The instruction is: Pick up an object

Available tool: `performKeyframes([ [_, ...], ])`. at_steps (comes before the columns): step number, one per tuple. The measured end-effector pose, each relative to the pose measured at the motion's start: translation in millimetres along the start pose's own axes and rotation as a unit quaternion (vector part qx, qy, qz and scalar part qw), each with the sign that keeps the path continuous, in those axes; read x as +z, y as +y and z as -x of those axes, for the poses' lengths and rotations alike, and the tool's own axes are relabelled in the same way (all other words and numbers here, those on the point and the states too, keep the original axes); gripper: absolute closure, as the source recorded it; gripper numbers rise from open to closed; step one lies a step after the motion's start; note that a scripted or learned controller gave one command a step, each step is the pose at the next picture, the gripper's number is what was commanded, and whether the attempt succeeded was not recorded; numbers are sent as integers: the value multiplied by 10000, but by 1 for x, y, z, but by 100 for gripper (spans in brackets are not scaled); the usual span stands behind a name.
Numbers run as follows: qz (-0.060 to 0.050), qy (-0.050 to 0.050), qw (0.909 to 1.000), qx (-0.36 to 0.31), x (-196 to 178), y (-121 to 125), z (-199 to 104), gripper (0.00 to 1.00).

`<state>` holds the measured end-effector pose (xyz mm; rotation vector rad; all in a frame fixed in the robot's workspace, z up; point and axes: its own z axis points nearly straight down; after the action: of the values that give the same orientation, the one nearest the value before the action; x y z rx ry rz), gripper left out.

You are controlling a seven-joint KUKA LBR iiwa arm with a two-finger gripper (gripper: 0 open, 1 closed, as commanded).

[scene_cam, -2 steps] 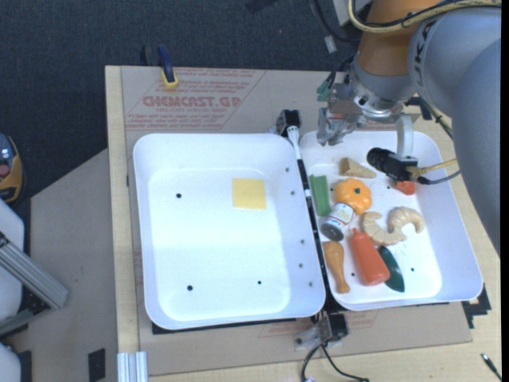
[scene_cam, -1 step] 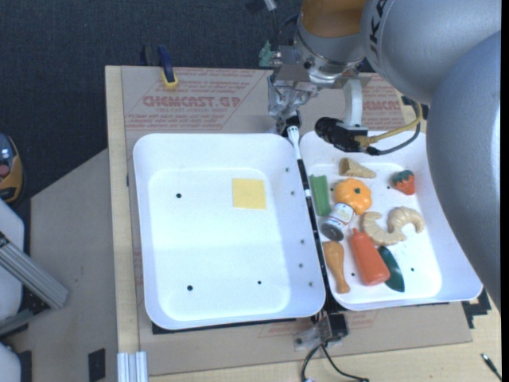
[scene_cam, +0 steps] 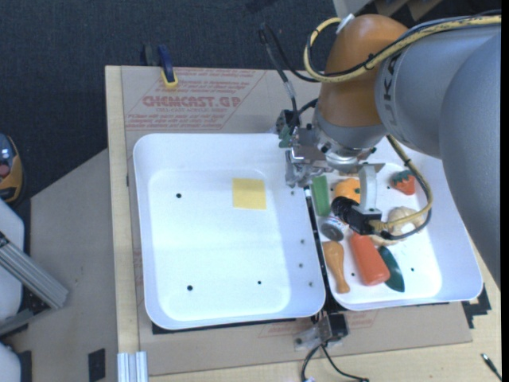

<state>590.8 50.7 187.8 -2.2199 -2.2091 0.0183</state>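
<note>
Cheese slice (scene_cam: 249, 193) in left bin (scene_cam: 159, 237)

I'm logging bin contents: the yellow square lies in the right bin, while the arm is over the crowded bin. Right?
Not quite. The camera view shows the yellow square lying in the left bin, alone there. The arm is indeed over the crowded right bin.

Red printing ran across the brown board (scene_cam: 199, 94) that lay under the two bins, along its far edge. The large line read roughly "CHEMCAST GP", though the last letters were faint and partly hidden by the arm's cabling. Smaller red lines stood above and below it, too small to be read. No other lettering could be made out.
</note>
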Motion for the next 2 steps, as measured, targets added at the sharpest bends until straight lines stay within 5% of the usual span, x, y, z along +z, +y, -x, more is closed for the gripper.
performKeyframes([
  [1, 91, 14, 9999, -57, 23, 43, -68, 100],
  [2, 98, 8, 9999, -33, 2, 71, -64, 100],
])
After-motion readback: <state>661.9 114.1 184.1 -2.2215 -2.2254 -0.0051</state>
